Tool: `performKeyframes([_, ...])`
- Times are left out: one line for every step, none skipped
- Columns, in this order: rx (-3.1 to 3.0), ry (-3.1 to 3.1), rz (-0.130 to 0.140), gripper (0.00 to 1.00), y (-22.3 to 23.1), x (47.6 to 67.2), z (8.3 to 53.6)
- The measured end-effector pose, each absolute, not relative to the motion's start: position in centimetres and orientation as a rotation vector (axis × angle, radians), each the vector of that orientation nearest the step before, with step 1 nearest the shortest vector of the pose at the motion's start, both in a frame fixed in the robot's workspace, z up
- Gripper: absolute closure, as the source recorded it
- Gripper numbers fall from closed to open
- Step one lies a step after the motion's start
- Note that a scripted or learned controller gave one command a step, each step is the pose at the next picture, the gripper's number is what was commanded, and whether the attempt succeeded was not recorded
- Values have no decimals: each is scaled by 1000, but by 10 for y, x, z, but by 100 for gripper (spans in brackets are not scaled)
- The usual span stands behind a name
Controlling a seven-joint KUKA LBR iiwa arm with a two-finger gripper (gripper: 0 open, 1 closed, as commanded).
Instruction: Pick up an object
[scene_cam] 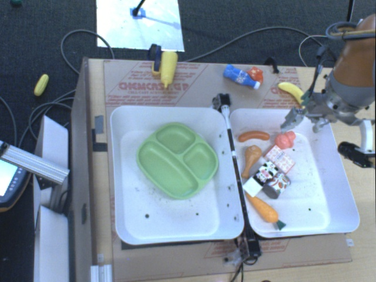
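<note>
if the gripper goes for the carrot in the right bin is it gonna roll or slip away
The carrot looks like a smooth moulded toy, so it is probably stiff, light and somewhat slippery. Its tapered, rounded body lies flat on the right bin, so a nudge might roll or pivot it. One end lies close to the small cartons, which could block a push that way.

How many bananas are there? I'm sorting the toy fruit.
3: one banana on the bench behind the right bin, one behind the left bin, one on the floor at left.

Dark carpet floor [53, 16], cardboard-topped bench [194, 81], loose cables [82, 37]
</note>
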State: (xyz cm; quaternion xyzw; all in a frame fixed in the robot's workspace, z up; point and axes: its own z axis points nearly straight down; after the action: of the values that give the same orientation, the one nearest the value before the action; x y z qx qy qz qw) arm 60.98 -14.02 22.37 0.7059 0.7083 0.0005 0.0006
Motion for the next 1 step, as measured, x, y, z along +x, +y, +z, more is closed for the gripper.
performKeyframes([2216, 2225, 2, 0, -106, 629, 84])
